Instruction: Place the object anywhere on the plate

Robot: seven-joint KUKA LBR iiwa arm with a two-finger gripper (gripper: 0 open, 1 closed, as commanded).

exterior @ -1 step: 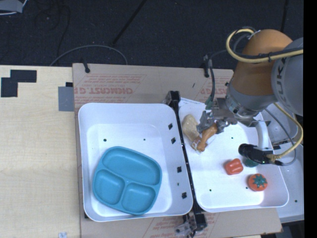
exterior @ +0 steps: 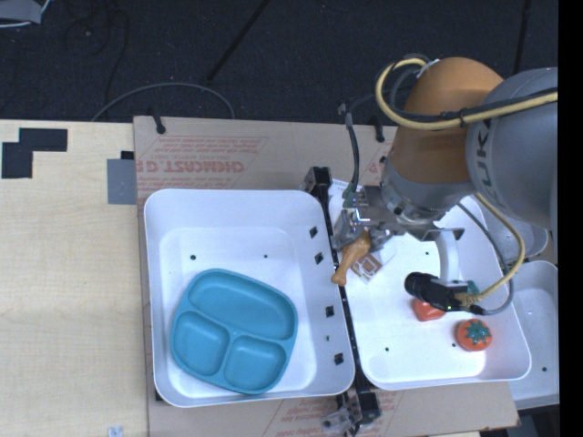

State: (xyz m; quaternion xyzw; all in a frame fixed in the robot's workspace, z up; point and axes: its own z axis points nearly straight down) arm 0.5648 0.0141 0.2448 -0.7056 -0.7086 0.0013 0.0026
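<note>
Clenched jaws of grey two-finger gripper [exterior: 357,244] on tan elongated toy [exterior: 351,258] above bin divider; risked dropping short of blue compartmented plastic plate [exterior: 235,331] if grip slipped.

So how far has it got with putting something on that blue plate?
Partway, it seems. The blue three-compartment plate in the left white bin has nothing on it. The gripper hangs over the right white bin's left edge, and a tan, elongated object appears pinched between its fingers, so the pick looks done. Left: carrying it over and setting it on the plate. An orange tomato-like toy lies in the right bin.
</note>
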